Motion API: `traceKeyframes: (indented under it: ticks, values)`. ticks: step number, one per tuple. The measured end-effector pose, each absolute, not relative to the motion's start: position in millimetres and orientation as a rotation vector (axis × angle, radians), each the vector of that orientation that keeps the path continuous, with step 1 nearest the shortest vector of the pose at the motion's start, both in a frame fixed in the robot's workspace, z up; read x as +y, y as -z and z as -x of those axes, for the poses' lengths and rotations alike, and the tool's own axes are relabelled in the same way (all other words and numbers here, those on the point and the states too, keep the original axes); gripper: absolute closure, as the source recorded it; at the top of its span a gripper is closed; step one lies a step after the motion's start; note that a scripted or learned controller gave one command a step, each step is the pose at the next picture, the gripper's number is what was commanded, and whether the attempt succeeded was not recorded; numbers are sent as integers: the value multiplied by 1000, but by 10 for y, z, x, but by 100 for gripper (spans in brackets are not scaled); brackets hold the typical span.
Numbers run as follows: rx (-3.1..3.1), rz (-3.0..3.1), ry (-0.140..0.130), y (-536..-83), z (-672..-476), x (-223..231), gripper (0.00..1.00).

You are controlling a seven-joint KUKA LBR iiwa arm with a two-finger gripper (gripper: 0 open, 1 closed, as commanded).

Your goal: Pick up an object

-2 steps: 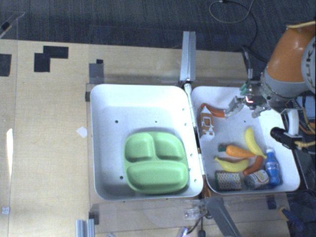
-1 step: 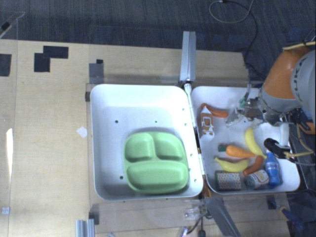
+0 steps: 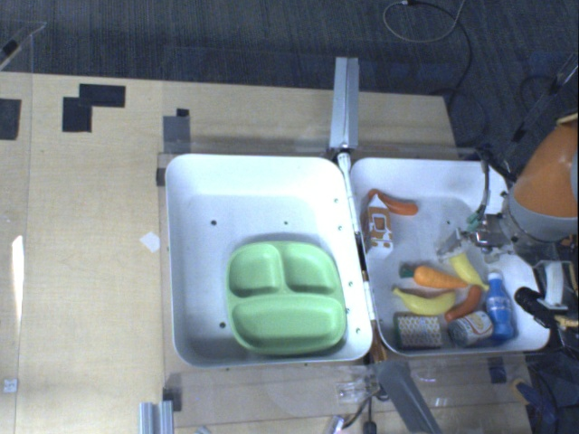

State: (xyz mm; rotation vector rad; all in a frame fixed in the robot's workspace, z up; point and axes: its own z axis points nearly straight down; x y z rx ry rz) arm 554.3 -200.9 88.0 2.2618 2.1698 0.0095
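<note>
The right bin [image 3: 425,183] holds several small items. An orange-red piece [image 3: 395,205] lies near its back, next to a white and orange carton [image 3: 378,230]. Further forward are a carrot [image 3: 434,278], a yellow banana [image 3: 467,268], a longer yellow piece [image 3: 423,302], a red piece [image 3: 463,302], a blue bottle [image 3: 498,306], a grey textured block [image 3: 417,331] and a small can [image 3: 470,329]. My gripper [image 3: 472,235] hangs low over the right side of this bin, just behind the banana. Nothing is visibly held in it.
The left bin [image 3: 217,197] holds a green divided plate [image 3: 285,297] in its front half. A metal post [image 3: 345,107] stands behind the divider between the bins. The arm's orange band [image 3: 550,174] is over the right bin's far right edge. A cable [image 3: 434,21] lies on the dark floor behind.
</note>
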Motion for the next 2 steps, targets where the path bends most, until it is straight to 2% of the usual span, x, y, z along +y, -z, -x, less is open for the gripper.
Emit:
traceKeyframes:
  ticks: [1, 2]
  values:
    - [2174, -2256, -17, -978, -5578, -1991, 100]
    - [1931, -2476, -1, -1979, -5734, -1551, 100]
